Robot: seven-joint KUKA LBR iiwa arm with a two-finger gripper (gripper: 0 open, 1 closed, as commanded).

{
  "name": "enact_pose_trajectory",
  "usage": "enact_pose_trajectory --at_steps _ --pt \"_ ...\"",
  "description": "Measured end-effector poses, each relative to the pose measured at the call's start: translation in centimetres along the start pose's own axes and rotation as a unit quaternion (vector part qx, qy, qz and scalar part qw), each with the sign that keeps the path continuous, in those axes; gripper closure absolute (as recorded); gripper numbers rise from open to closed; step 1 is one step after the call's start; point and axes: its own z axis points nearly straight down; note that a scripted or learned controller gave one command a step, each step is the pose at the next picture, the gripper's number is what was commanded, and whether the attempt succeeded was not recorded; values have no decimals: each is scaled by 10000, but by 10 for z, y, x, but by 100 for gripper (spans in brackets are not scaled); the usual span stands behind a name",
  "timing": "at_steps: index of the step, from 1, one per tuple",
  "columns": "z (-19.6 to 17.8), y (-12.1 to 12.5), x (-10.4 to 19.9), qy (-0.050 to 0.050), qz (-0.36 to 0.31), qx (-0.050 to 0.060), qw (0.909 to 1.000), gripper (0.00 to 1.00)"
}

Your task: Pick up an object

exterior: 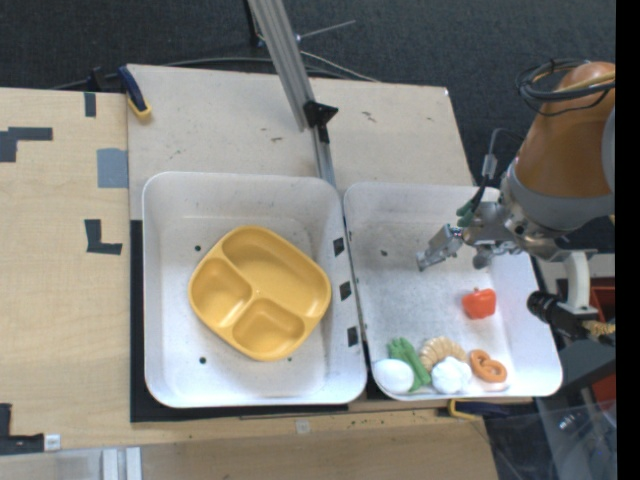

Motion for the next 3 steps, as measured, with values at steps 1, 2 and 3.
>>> enact_pose_trajectory --at_steps 1,2,3 --pt "0 0 0 -1 2 -2 10000 0" --pt "59 -10 1 1 9 30 10000 0" --pt "107 -12 -7 1 10 30 10000 0"
